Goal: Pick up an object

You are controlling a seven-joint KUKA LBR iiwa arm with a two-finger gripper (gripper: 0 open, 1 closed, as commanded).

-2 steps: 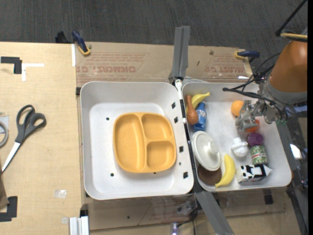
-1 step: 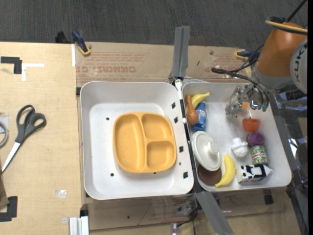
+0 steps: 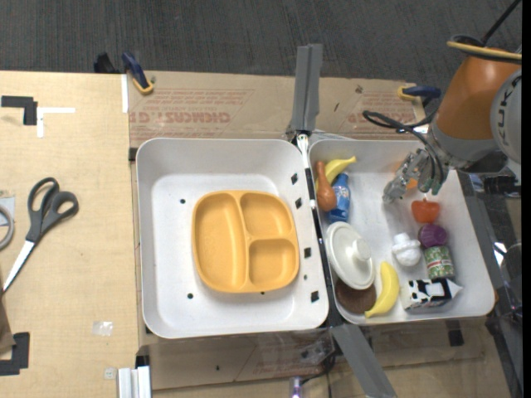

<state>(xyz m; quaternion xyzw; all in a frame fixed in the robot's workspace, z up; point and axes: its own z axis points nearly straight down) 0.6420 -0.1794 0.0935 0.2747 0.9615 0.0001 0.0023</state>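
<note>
My gripper [image 3: 412, 182] hangs open over the back right part of the right bin [image 3: 475, 222], with nothing between its fingers. Just below it lies a red-orange tomato [image 3: 426, 211], then a purple piece [image 3: 431, 236], a white piece [image 3: 406, 251] and a green can [image 3: 439, 262]. A cow-patterned carton [image 3: 431, 291] sits at the front right. Along the bin's left side are a small banana [image 3: 338, 167], a carrot [image 3: 324, 192] and a blue packet [image 3: 339, 203]. A white bowl [image 3: 352, 253] rests on a brown one [image 3: 355, 299], beside a larger banana [image 3: 384, 288].
The left bin [image 3: 162, 247] holds a yellow divided plate [image 3: 246, 240]. Scissors [image 3: 37, 222] lie on the wooden bench at the far left. Blue clamps [image 3: 137, 71] hold cardboard behind the bins. A grey bar [image 3: 307, 89] stands between the bins at the back.
</note>
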